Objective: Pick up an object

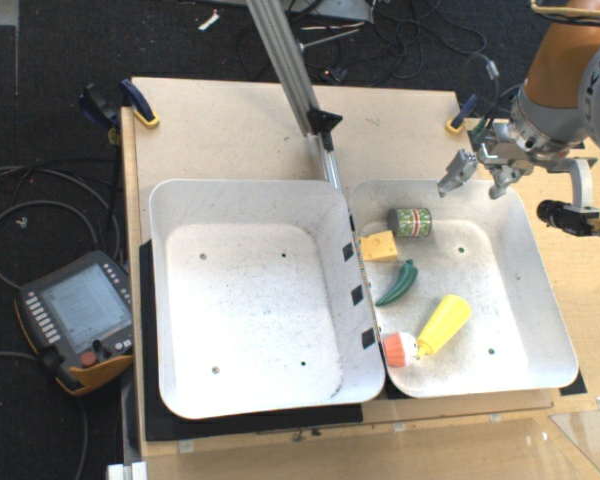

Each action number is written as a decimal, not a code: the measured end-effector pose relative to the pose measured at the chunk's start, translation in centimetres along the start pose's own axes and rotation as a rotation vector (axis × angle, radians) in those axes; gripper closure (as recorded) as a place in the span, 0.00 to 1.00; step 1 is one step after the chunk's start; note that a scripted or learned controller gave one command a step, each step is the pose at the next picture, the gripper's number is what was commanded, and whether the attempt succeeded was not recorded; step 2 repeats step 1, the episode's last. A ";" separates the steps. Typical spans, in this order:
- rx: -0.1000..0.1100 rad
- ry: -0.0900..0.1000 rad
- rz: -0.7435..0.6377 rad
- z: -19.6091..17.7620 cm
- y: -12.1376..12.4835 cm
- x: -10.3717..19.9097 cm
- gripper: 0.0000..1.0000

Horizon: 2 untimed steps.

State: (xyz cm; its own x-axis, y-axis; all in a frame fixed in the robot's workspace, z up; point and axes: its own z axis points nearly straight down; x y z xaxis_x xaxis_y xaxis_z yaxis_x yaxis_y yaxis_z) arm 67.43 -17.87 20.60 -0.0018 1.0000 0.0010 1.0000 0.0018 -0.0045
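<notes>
1. From my overhead camera I see the desk [400, 118] carrying two shallow white bins side by side: the left bin [180, 218] and the right bin [540, 298].
2. The arm [565, 58] comes in from the right, its orange band showing near the top right corner.
3. My gripper [478, 176] hangs over the upper edge of the right bin, near its far right corner. Its two fingers [456, 174] are spread apart with nothing between them, so it is released and grasps nothing.
4. The things I could pick all lie in the left half of the right bin, well apart from the gripper.
5. A small green can with a red-and-white label [411, 222] lies on its side nearest the gripper, below and to its left.
6. A yellow block [379, 246] sits just beside the can, lower left of it, close to the wall shared by the two bins.
7. A green pepper-like piece [400, 282] lies below the block, slanting.
8. A yellow bottle shape [442, 325] lies tilted further down, and an orange-and-white piece [398, 347] touches its lower end near the dividing wall.
9. A slanted metal pole [285, 53] crosses the top of the desk, and a pendant controller [75, 313] lies on the floor to the left.
</notes>
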 end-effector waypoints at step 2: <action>-0.004 -0.002 -0.002 -0.3 0.1 0.0 0.00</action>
